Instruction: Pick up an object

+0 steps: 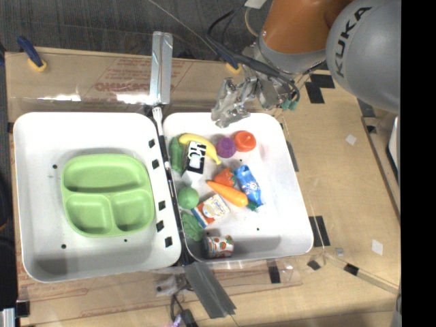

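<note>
Below, a tan bench (340, 182) bears white bins (34, 182).

Wooden bench (340, 182) against dark carpeted floor (82, 9).

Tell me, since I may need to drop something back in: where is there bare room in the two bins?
The right bin is bare along its right side, past the blue packet, and right of the can. Its left half is crowded. The left bin has a bare margin around the green tray.
</note>
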`<state>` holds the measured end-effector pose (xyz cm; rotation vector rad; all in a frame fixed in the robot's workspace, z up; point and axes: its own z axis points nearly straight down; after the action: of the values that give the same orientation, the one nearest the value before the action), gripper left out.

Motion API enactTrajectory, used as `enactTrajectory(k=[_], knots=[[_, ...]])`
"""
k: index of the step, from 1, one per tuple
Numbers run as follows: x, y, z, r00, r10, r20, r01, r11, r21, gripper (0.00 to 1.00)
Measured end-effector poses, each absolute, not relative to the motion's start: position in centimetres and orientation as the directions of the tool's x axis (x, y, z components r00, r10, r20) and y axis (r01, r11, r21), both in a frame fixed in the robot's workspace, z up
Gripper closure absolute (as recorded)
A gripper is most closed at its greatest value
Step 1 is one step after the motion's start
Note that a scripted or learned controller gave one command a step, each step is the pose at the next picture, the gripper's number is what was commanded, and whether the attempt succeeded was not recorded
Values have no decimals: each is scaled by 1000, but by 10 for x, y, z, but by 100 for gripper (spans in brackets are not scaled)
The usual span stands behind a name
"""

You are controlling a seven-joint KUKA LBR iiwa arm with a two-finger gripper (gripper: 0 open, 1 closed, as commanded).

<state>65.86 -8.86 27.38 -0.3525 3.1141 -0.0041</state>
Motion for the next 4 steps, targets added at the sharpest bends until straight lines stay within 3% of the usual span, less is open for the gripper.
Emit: enactTrajectory(k=[1, 2, 3, 4], knots=[[659, -88, 274, -975, -224, -7, -224, 975, -3, 0], [636, -125, 170, -928, -374, 4, -374, 928, 2, 0], [600, -163, 115, -930, -367, -8, -367, 930, -3, 0], [565, -131, 99, -960, -279, -11, -279, 960, -8, 0]])
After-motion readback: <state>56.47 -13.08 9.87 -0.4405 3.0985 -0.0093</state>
